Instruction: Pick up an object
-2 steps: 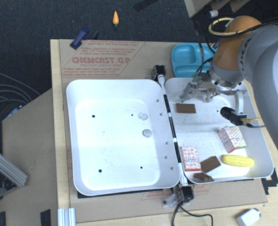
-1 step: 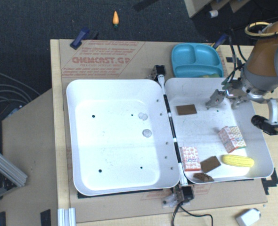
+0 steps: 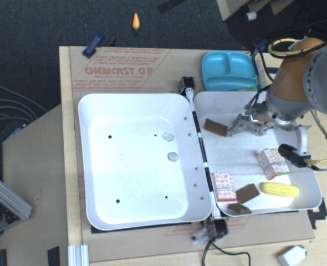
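Even, fairly bright overhead light; the white bins [image 3: 136, 159] look slightly washed out, shadows are soft and faint, and the whole picture is mildly grainy.

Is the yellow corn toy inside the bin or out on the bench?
Inside. The yellow plastic corn cob lies flat on the floor of the right shallow white bin, near its front rim, beside a small brown block.
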`<state>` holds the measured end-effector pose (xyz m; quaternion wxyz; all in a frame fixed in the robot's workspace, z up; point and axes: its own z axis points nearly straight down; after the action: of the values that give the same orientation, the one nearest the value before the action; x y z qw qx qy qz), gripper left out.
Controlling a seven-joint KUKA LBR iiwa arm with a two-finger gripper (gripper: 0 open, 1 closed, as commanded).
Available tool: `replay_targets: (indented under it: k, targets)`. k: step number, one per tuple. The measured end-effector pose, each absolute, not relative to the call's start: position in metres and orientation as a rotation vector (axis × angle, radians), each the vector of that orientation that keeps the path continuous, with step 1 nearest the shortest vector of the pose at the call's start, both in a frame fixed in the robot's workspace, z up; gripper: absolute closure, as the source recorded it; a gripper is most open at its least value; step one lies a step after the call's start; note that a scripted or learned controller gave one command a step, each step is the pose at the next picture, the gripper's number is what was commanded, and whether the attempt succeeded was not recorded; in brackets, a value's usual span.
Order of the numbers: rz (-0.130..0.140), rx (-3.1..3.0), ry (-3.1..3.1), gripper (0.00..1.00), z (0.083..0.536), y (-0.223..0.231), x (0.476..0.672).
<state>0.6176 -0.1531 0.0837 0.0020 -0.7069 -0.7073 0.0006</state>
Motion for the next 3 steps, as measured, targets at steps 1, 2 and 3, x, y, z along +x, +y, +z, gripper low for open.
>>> replay_targets:
  k: [1,2,3]
  targets:
    - [-0.005,-2.203,-2.210,0.00,0.086,-0.217,0.667]
    - [-0.003,-2.214,-2.225,1.00,0.096,-0.220,0.668]
    - [-0.008,-2.206,-2.220,0.00,0.095,-0.216,0.668]
